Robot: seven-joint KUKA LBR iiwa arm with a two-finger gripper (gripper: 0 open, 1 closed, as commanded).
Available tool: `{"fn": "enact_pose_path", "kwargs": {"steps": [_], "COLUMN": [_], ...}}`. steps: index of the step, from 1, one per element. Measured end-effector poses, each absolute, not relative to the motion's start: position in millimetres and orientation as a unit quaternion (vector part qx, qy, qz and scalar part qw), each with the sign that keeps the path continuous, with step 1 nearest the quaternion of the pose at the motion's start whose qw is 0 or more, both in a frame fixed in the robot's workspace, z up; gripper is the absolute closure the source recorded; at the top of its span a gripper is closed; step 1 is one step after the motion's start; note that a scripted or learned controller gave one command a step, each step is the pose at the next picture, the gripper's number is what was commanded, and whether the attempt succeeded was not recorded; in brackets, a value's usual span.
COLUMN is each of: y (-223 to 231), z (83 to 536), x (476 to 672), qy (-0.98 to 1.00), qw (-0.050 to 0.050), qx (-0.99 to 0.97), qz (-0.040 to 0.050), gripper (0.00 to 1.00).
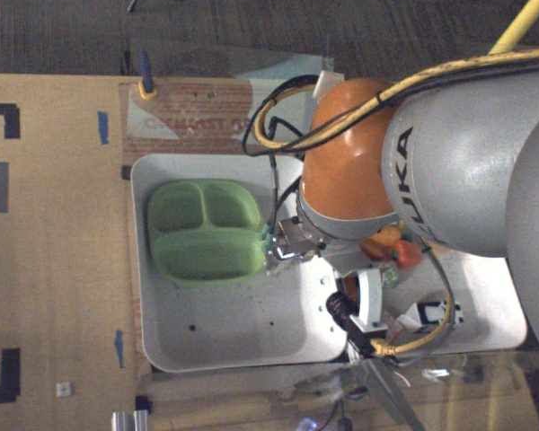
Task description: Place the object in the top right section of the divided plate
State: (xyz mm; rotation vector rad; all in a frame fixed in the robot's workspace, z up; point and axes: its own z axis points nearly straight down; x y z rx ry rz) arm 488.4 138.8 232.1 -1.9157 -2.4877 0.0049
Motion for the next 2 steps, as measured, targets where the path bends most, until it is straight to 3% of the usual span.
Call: {"fn": "enact_pose_path", "kwargs": {"steps": [1,2], "y": [137,77], "z": [425,410], "x": [562.7,499.1], "qy": [-0.848,-0.769], "qw": [-0.001,0.001], "qx": [-0.531,-0.640], "qz": [-0.0002,0.0018], "gripper": [1.00,1.00]}}
